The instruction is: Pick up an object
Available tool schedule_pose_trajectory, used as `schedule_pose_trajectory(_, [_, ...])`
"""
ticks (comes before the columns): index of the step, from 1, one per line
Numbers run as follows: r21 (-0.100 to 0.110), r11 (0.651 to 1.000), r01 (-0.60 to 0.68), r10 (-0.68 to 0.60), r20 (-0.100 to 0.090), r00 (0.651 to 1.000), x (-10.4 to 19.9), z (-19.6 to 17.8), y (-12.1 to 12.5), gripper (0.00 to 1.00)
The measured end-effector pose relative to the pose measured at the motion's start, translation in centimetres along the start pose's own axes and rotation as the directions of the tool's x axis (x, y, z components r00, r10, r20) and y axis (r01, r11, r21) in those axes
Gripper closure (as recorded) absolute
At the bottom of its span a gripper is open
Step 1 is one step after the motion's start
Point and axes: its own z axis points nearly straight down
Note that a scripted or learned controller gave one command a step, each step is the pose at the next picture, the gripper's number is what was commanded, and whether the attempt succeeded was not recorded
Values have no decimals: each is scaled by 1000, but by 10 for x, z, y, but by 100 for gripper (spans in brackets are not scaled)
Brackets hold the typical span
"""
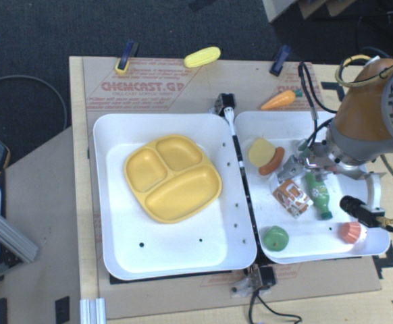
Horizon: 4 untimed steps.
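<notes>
While my gripper (303, 159) hangs low over the right bin (298, 248), the overhead camera view looks down on two white bins side by side; my grey arm, with its orange band, reaches in from the right. I cannot tell from here how the hand is set, because the wrist hides it.

Nearest the hand lies the green bottle (318, 194), just below my wrist and pointing down the bin; I judge it light, rigid and smooth, likely to roll or slip, so I would take it across its narrow body near the middle. Touching it on the left is a crinkly snack packet (291, 198), soft and easily crushed; it crowds that side of the bottle. Further left sit a yellow toy food piece (260, 151) and a red sausage (273, 161), touching each other. A green apple (275, 237) and a pink ball-like toy (351, 232) rest near the front rim, well apart.

A yellow divided plate (173, 177) lies in the left bin (115, 201); a banana (202, 57) and a carrot (279, 100) lie on the bench behind.
</notes>
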Motion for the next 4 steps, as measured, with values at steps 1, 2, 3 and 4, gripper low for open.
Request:
schedule_pose_trajectory(1, [-15,1000,1,-1,4,1000,37,-67,32,0])
schedule_pose_trajectory(2, [1,1000,-9,9,2,1000,23,48,-28,0])
schedule_pose_trajectory(3, [-11,1000,-6,6,5,1000,24,31,-24,100])
schedule_pose_trajectory(4, [-19,1000,3,-3,3,1000,79,-64,14,100])
